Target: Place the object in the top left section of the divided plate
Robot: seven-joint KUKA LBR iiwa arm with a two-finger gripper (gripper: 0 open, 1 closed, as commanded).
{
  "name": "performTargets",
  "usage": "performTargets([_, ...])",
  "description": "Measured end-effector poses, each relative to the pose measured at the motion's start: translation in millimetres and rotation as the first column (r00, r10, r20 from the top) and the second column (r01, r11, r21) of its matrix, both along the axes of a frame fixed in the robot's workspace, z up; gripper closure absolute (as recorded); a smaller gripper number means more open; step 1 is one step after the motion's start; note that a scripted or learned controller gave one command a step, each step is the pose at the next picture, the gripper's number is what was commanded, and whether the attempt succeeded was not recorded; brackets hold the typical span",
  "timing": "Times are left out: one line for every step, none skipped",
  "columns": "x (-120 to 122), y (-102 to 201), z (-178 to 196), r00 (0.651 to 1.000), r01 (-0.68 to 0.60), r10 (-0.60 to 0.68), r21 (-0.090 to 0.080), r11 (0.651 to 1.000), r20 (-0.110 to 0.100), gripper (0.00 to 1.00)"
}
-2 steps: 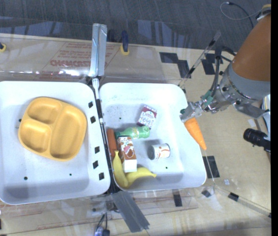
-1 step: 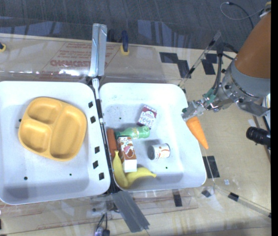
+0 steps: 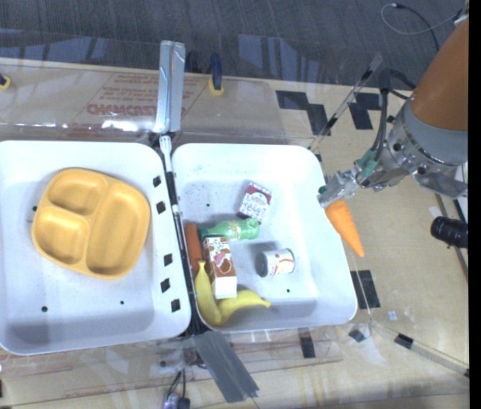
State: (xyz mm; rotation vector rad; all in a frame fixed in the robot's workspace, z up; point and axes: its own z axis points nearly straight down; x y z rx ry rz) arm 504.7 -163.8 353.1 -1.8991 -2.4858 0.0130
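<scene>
Orange carrot (image 3: 345, 227) tapering down, hung pinched at its top in my gripper (image 3: 339, 191) over the right bin's (image 3: 332, 262) rim, yellow divided plate (image 3: 92, 221) in the left bin (image 3: 10, 296).

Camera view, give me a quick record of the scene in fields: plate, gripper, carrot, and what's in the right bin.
plate: yellow divided plate in the left bin, nothing in its sections
gripper: gripper at the right bin's right rim, arm coming in from the right
carrot: orange carrot hangs at the gripper's tip, over the bin's right edge; the grip itself is too small to confirm
right bin contents: banana, green bottle, small carton, red and white packet, small can
task state: nothing placed yet
</scene>
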Motion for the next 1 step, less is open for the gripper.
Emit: performTargets([40.8,-47.0,-29.5,0.972,-0.234,0.234,-0.002,0.972,0.014,1.0])
